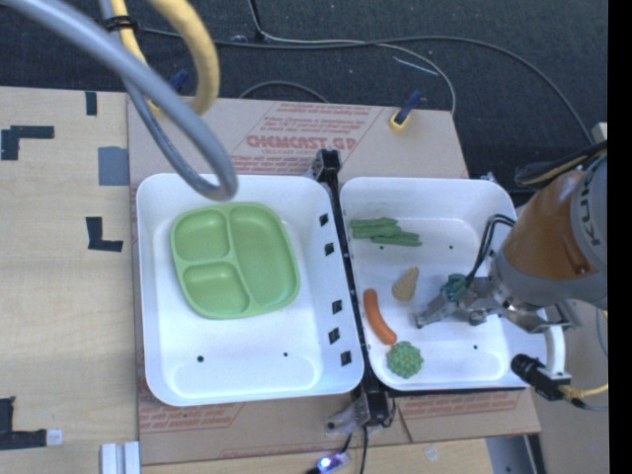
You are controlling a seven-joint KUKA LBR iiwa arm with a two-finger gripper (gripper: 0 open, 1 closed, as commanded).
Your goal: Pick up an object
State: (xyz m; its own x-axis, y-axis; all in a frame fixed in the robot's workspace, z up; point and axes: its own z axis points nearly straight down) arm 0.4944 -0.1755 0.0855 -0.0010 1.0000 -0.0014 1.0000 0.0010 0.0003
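Grey hose (148, 87) and a yellow hose (188, 28) sweep closest across the upper left, above the left bin (158, 363), which holds a green divided plate (235, 260). Right of the divider, the right bin (434, 191) holds green beans (385, 231), an orange sausage (378, 317), a tan piece (405, 284) and a broccoli floret (404, 360). Further right, the gripper (427, 317) sits low on the bin floor near the tan piece; whether it is released or clenched I cannot tell.

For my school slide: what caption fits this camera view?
Robot hand low in the right bin, near a carrot and broccoli.
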